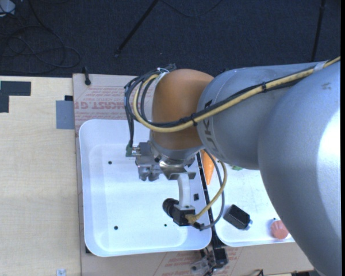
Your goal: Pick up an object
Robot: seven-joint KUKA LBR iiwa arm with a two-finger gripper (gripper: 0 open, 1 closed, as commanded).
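Nearest, a small black block (237, 217) lay in the right bin (250, 191), well to the side of my gripper (155, 168). It looked rigid and light; I would pinch its narrow sides. A pinkish-orange lump (279, 229) sat near it. I hung over the left bin (103, 154) and could not tell how wide my jaws stood.
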